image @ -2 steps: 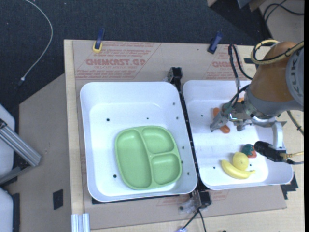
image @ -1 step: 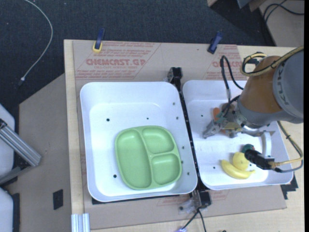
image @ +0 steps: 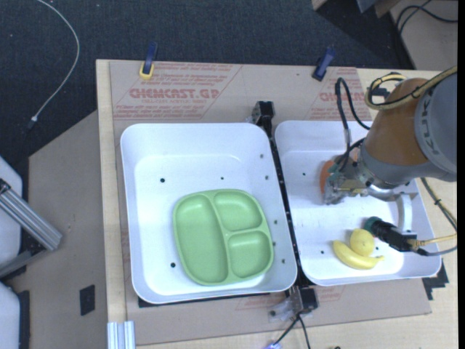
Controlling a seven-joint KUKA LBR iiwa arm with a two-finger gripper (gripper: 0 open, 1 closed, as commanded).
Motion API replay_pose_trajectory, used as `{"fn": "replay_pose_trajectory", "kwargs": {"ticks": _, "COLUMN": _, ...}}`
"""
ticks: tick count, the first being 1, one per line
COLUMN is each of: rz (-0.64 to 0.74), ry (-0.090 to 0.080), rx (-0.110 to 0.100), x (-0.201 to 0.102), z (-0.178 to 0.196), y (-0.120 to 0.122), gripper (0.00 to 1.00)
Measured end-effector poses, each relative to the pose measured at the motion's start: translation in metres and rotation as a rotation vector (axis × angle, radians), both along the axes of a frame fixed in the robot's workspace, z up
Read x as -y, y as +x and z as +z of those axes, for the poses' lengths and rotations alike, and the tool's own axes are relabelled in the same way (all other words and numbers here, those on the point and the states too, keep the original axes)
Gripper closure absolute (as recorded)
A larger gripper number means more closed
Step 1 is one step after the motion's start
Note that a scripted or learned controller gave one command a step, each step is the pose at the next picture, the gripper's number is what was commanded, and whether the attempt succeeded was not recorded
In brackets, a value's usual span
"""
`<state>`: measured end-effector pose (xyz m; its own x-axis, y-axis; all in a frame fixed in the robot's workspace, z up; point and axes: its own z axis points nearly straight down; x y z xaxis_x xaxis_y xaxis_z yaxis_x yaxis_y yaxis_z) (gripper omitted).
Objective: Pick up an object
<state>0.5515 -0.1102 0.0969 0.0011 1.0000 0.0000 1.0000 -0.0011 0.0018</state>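
Nearest the camera, at the front of the right bin [image: 309, 140], a yellow banana-shaped thing [image: 350, 256] lies on the white floor, close to the front rim and well apart from the gripper. At much the same depth in the left bin [image: 145, 147], a pale green divided plate [image: 221, 235] lies flat. It has one long compartment on its left and two smaller ones on its right, and it sits toward that bin's front half, with nothing on it. The two bins stand side by side on the brown bench [image: 112, 195], their inner rims touching along a dark seam.

Further back, the grey arm [image: 436, 133] with its orange band reaches in from the right over the right bin. The gripper [image: 340, 189] is low over the middle of that bin. Whether it is clenched or released cannot be told, as the wrist hides it from above. Just beside it, on its far-left side, a small orange thing [image: 327, 173] shows in part, and contact between the two cannot be made out.

At the far edge of the bench, two blue clamps [image: 149, 57] [image: 323, 62] grip the board, and beyond lies a dark carpet [image: 218, 13].
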Motion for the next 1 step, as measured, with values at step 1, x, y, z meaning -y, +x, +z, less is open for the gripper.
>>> {"fn": "replay_pose_trajectory", "kwargs": {"ticks": 1, "rz": 0.002, "ry": -0.001, "rx": 0.003, "x": -0.0044, "z": 0.0620, "y": -0.0022, "gripper": 1.00}}
